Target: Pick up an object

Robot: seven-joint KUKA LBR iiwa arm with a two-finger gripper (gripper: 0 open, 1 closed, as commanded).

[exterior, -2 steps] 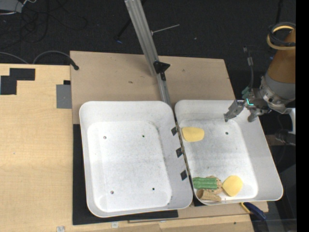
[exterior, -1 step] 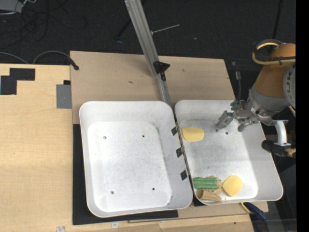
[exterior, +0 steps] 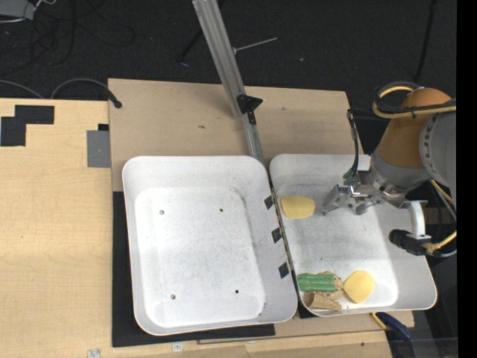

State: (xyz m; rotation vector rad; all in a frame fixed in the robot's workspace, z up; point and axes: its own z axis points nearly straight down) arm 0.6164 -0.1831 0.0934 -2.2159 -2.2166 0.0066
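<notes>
A pale yellow block lies at the left side of the right bin, close to the divider. My gripper hangs over the bin's upper right part, just right of that block and apart from it, with nothing seen between its fingers. At the bin's front edge sit a green ridged object, a round yellow piece and a tan scrap, all bunched together.
The left bin stands beside the right one. A slanted metal rail rises behind the bins. Cables and a black connector hang off the arm at the right bin's right edge.
</notes>
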